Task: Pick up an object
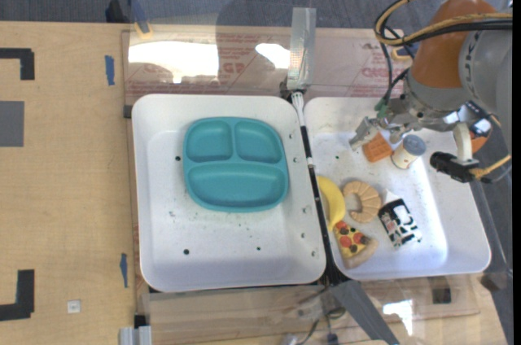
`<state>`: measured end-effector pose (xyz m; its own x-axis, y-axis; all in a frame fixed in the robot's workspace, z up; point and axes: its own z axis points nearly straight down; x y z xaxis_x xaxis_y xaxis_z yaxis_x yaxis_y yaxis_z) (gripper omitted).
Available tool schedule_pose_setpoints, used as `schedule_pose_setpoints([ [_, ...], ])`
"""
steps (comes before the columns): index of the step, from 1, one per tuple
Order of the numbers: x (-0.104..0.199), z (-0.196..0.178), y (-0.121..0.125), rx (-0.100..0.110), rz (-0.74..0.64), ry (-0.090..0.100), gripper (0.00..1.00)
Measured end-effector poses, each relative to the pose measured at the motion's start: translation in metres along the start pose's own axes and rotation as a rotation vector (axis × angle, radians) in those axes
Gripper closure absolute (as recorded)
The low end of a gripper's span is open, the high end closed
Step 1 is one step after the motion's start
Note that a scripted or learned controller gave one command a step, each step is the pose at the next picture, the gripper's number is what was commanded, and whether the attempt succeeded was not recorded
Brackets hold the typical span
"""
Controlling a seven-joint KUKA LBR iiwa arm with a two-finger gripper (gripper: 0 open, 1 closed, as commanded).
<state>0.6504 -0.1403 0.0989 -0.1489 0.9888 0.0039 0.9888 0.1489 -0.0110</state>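
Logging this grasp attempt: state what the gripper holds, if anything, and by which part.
It cannot be told. The gripper sits low in the right bin, right above a small orange block, but the view does not show the block between its fingers.

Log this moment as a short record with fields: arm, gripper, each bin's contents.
arm: grey with orange band, reaching in from the right over the right bin
gripper: low over the right bin's far part, beside an orange block
left bin: teal divided plate
right bin: orange block, banana, pizza slice toy, round tan piece, black-and-white item
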Motion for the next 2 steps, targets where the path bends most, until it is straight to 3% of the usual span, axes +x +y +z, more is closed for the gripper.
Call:
schedule_pose_setpoints([
  [1, -0.001, -0.02, 0.005, -0.018, -0.001, -0.006, 1.0],
  [2, 0.025, 0.011, -0.037, -0.018, 0.031, -0.006, 1.0],
])
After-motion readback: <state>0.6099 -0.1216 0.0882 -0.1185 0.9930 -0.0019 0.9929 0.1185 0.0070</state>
